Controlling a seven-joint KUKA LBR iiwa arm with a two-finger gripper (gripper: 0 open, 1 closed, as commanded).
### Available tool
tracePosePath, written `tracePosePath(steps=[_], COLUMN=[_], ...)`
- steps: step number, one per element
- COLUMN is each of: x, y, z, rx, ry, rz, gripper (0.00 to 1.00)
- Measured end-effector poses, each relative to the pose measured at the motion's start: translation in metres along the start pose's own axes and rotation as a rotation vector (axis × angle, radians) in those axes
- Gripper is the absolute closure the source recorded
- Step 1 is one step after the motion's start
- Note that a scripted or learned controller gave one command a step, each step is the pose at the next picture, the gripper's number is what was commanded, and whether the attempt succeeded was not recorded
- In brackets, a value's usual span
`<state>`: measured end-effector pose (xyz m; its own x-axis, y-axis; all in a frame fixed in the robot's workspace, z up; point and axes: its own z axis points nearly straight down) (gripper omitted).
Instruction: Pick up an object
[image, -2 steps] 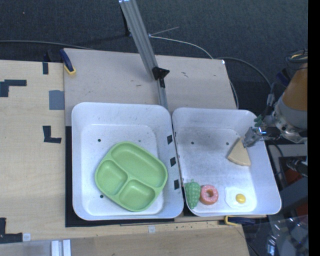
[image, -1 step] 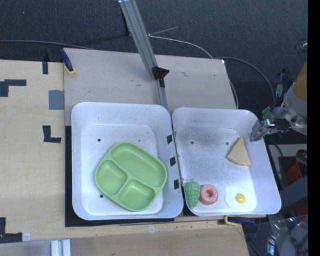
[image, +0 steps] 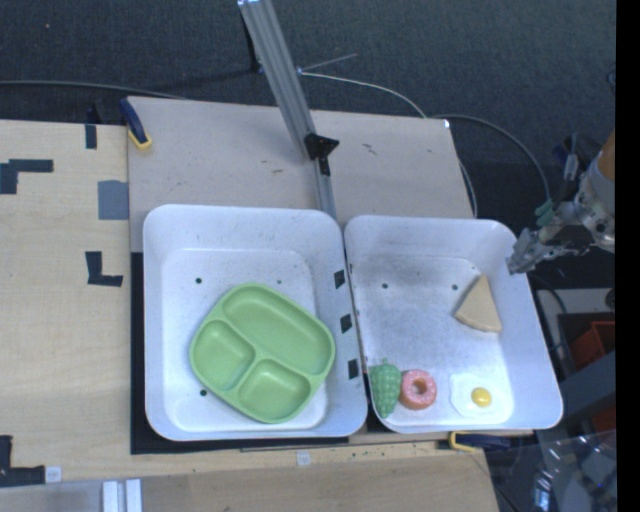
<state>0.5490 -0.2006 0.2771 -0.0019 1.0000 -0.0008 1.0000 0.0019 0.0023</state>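
Bins come to two on the table (image: 240, 160) — both shallow and white, set side by side and touching along their inner edges. The left bin (image: 160, 300) holds one thing, a light green plate (image: 262, 352) with three compartments, lying flat toward the bin's front right. The right bin (image: 420, 240) holds four things: one tan wedge like a slice of bread (image: 480, 305) near its right wall, and three in a row along its front edge — one green bumpy toy (image: 385, 388) in the front left corner, one pink ring doughnut (image: 418, 389) just beside it, and one fried egg (image: 478, 397), white with a yellow yolk, further right. The doughnut and the green toy look to be touching; the egg sits apart from them. The hand (image: 527, 255) hangs at the right bin's outer rim, above and to the right of the bread wedge and clear of it; nothing shows in it, and how far it is open I cannot tell, as it is small and dark against the floor. One metal bar (image: 290, 90) slants across the table behind the bins.
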Motion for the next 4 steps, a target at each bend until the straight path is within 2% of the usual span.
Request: tracePosePath(steps=[2,3,4], x=[0.102,0.156,0.219], y=[0.03,0.037,0.041], z=[0.02,0.037,0.038], rx=[0.004,0.006,0.004], ry=[0.002,0.002,0.002], rz=[-0.005,-0.004,-0.006], gripper=[1.0,1.0,1.0])
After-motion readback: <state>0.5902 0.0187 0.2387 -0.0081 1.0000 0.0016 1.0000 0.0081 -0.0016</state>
